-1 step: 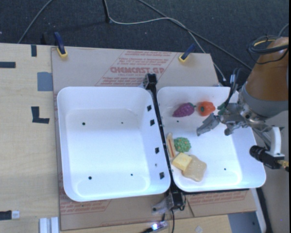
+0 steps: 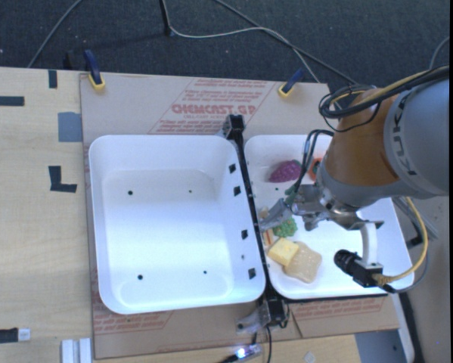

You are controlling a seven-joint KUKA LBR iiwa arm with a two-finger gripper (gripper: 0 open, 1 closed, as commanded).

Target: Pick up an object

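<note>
Starting at the lower edge of the frame, I see the cardboard sheet (image 2: 211,108) that lies under both bins; the left bin (image 2: 165,225) sits at centre left and the right bin (image 2: 328,284) at centre right, their long sides touching along a dark strip; every loose thing I can pick out lies in the right bin, crowded toward its left wall; lowest in the frame is a tan chunk (image 2: 306,265), and touching it on its upper left is a yellow block (image 2: 282,252); just above the block is a green piece (image 2: 287,226), with a thin orange sliver (image 2: 268,237) beside it against the bin wall; the gripper (image 2: 275,218) hangs right at the green piece, partly covering it, and from this slant I cannot tell whether the pincer is open or closed, nor whether it grips anything; the arm (image 2: 362,157) comes in from the right edge and covers much of that bin's upper right; higher up, apart from the cluster, lies a purple lump (image 2: 285,172); farther still, two blue-and-yellow clamps (image 2: 95,78) pinch the cardboard's top edge; beyond them a grey cable (image 2: 211,6) loops across the dark floor.
</note>
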